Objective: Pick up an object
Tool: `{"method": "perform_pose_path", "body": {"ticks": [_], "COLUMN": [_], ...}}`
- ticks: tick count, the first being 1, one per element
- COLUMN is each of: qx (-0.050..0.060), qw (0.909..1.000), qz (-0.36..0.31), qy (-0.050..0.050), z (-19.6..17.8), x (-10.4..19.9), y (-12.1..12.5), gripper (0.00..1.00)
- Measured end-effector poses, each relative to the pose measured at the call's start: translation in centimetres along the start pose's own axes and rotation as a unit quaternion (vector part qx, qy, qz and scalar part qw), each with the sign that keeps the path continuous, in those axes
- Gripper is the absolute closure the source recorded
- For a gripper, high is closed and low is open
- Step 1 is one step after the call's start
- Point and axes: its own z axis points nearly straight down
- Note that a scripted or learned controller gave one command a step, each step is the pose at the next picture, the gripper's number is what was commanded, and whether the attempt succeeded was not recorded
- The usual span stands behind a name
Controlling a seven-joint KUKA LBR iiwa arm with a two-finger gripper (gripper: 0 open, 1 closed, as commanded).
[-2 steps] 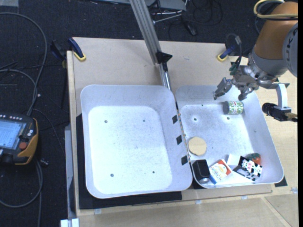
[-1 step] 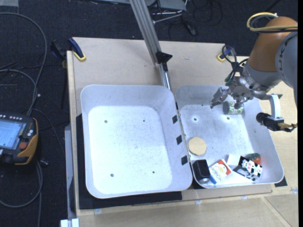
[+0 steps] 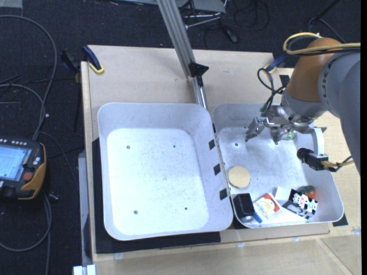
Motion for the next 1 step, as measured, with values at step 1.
{"method": "perform_pose_path", "body": {"ticks": [1], "qx": [-0.002], "qw": [1.0], "qz": [0.0], "qy": [-0.001], "z": [2.52], "x": [0.01], "y": [0.02], "gripper": [0.0]}}
